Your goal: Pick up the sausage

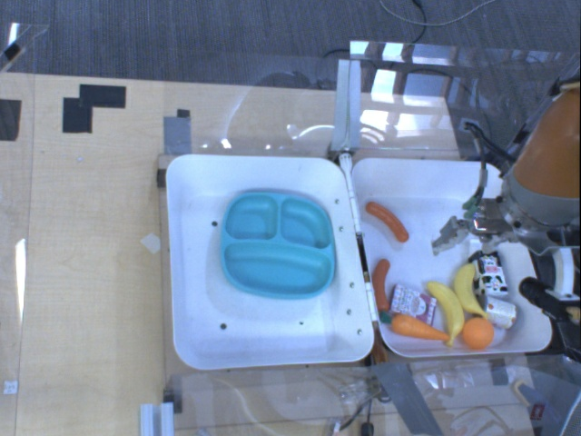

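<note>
Two sausages lie in the right bin [427, 175]. One sausage [387, 222], orange-red, sits slanted near the bin's upper left. A darker red sausage [380, 283] lies upright along the bin's left wall, lower down. My gripper [458, 232] hangs over the middle right of this bin, right of the upper sausage and apart from it. Nothing shows in its grasp.
A carrot [418, 328], a small carton [414, 302], two bananas [449, 305], an orange [477, 332] and a cow-patterned bottle [493, 284] crowd the right bin's lower part. The left bin [195, 243] holds a blue divided plate [278, 243].
</note>
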You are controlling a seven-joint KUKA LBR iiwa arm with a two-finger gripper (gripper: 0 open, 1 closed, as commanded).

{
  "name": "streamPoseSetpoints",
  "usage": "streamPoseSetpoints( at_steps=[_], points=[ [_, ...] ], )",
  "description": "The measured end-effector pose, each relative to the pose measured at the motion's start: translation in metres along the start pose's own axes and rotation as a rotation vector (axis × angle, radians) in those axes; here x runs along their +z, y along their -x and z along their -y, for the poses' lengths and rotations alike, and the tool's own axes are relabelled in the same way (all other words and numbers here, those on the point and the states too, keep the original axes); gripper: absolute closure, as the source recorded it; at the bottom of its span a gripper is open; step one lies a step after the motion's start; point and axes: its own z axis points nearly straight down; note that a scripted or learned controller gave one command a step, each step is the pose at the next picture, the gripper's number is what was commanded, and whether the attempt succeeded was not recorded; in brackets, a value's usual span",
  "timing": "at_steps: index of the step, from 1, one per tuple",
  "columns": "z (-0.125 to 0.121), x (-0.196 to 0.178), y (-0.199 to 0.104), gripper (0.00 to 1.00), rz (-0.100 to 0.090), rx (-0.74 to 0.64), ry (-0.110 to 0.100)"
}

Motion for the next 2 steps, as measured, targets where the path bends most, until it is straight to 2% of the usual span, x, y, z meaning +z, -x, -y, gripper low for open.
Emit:
streamPoseSetpoints(
  at_steps=[1, 2],
  points=[
    [-0.018, -0.03, 0.023, 0.0, 0.002, -0.163, 0.002],
    [-0.098, 0.094, -0.053, 0.0, 0.001, 0.105, 0.01]
  ],
)
